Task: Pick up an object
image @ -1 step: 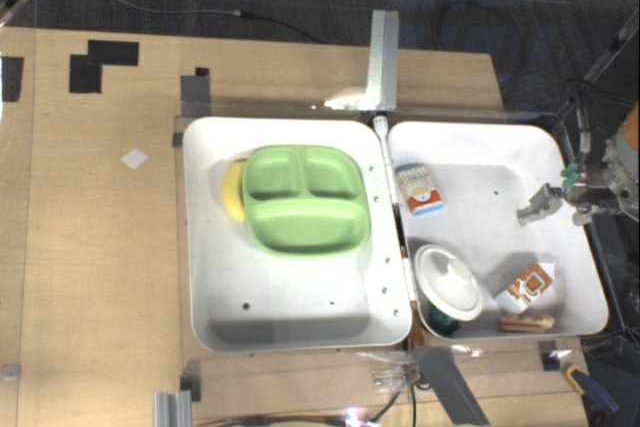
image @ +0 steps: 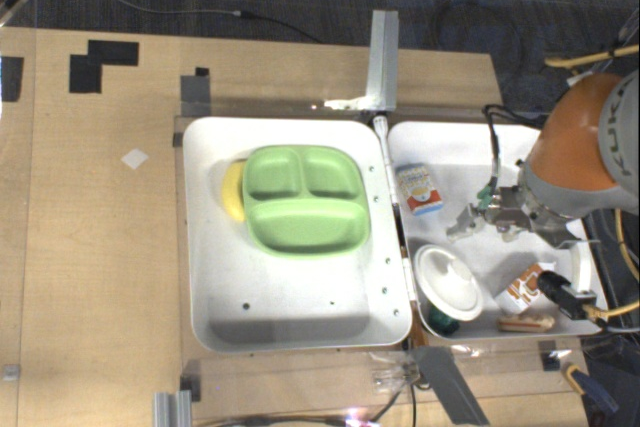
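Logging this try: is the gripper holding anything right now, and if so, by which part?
Nothing shows between its fingers. The gripper hangs over bare floor of the right bin, between the small carton and the white cup.

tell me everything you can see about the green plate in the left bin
The green divided plate looks like smooth matte plastic, a rounded rectangle with three compartments: two small ones at the far side, one wide one nearer. It lies flat and right way up in the upper half of the left bin, covering part of a yellow object at its left edge. Its compartments hold nothing.
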{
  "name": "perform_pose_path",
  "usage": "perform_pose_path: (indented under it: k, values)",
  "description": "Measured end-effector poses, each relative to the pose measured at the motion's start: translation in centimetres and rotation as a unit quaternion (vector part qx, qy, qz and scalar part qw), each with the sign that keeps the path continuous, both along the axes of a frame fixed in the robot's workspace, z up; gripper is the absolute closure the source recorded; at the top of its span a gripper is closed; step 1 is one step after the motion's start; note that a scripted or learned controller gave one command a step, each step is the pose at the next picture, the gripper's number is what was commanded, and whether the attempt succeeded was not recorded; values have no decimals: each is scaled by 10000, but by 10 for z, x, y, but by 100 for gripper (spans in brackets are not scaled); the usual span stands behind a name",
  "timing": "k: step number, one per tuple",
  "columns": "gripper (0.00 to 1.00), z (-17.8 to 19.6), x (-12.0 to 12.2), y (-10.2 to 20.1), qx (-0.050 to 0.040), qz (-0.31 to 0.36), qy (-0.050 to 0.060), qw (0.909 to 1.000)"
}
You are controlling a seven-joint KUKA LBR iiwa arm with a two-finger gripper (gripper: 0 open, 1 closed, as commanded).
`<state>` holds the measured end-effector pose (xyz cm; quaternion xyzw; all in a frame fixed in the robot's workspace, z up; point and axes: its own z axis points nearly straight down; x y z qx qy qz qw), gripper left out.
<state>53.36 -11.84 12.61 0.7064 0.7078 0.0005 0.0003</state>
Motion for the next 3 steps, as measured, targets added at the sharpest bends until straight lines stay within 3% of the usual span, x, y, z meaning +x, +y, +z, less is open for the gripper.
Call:
perform_pose_path:
  k: [1, 2, 3]
  values:
    - [0, -38, 77, 31, -9, 866, -40, 9962]
    - [0, 29, 29, -5, -7, 448, -22, 9990]
    - [0, -39, 89, -2, -15, 1468, -36, 9892]
